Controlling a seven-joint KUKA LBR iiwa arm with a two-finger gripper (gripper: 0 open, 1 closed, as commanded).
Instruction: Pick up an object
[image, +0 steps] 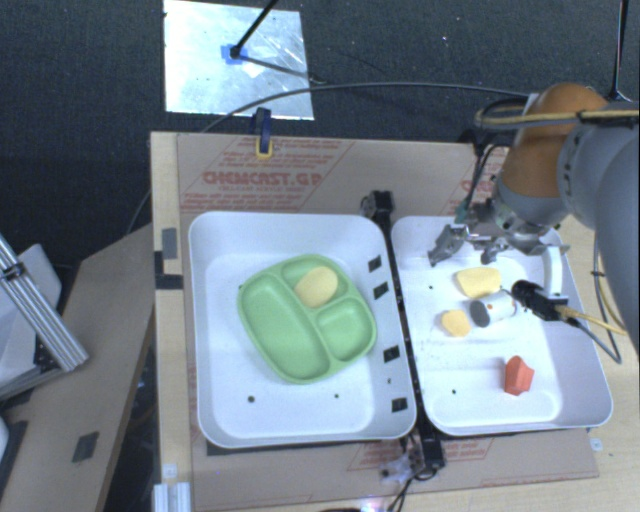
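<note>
My gripper (466, 252) hangs over the back of the right bin (575, 400), open with nothing between its fingers. Just in front of it lies a pale yellow block (478, 281). A smaller yellow piece (456, 323) lies nearer the front, next to a small white and grey object (487, 311). At the bin's front right sits a red-orange block (518, 375). In the left bin (225, 400) a green divided plate (290, 340) holds a yellow lump (318, 286) in its back compartment.
A black divider with clips (392, 300) runs between the two bins. The grey arm with its orange band (545, 150) comes in from the right above the right bin's back edge. A blue clamp (263, 130) stands on the cardboard behind the left bin.
</note>
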